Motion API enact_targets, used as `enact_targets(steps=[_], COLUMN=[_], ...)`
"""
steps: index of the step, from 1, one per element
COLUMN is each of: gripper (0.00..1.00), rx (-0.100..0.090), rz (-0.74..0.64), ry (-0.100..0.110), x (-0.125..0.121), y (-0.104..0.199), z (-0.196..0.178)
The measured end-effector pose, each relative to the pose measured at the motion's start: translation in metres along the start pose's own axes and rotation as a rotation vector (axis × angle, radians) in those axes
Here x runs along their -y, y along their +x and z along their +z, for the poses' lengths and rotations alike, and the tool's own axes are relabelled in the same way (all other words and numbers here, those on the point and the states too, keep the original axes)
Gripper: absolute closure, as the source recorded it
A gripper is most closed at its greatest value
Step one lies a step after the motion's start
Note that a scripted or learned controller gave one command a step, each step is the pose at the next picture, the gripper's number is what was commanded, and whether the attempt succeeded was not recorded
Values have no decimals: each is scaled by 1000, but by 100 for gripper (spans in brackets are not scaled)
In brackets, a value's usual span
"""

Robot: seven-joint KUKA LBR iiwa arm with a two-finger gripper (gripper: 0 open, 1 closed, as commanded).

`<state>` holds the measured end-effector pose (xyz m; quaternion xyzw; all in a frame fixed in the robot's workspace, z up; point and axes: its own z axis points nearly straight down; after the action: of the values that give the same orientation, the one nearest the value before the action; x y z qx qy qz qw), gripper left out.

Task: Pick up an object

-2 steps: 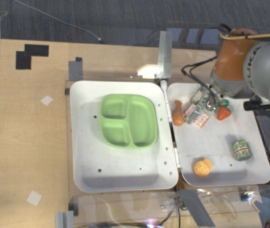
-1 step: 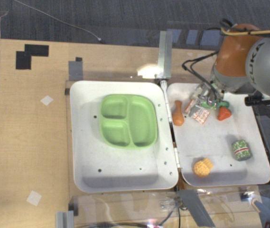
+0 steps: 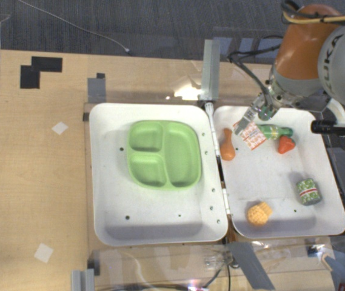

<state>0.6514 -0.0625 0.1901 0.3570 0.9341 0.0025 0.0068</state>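
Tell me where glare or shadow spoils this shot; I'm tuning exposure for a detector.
Camera view: bright glare on the bench by the grey metal post; soft shadow inside the left white plastic bin's near wall; the green three-compartment tray is evenly lit and sharp.

Two white bins sit on the pale wood-coloured bench, and I'll place everything by the left bin. Inside it lies a light green divided tray. Just to its right, in the right bin, there is an orange drumstick-shaped piece, a white packet with a red checked pattern, a green stick-like thing, a red strawberry-like piece, a can banded green, white and red, and a bumpy yellow lump. Farther right, the arm is grey with an orange band. Up to the left bin's left, black blocks mark the bench.
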Motion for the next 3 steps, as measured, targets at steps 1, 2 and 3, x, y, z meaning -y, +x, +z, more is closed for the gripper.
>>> enact_targets(steps=[1, 2, 3], gripper=[100, 100, 100], rx=[-8, -10, -5], rz=[252, 465, 1107], ry=[5, 7, 13], x=[-6, -51, -54], y=[73, 186, 194], z=[3, -21, -14])
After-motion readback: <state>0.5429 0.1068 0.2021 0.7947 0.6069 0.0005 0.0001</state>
